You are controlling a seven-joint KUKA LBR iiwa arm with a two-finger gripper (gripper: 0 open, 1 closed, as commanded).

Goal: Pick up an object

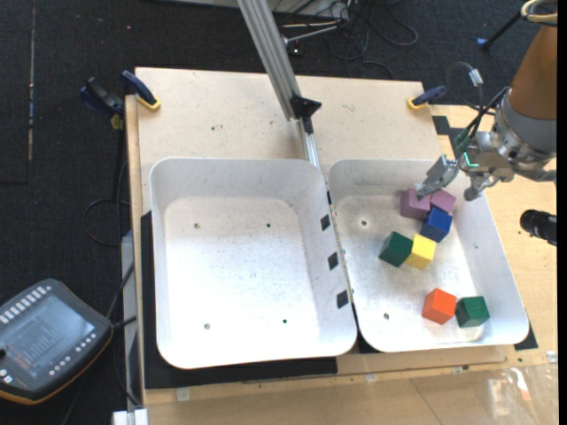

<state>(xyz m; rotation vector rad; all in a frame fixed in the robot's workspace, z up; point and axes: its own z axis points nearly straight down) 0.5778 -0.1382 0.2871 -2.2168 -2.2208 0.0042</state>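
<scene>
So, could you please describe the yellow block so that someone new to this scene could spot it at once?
Look in the right-hand white bin, the one nearer the arm. Near its middle sits a tight cluster of blocks, and the yellow block is at the cluster's lower edge, touching the dark green block on its left, with the blue block just above it. It is the only yellow thing in either bin.

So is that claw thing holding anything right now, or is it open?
Gripper: open, holding nothing, fingers spread above the purple blocks in the right bin.
</scene>
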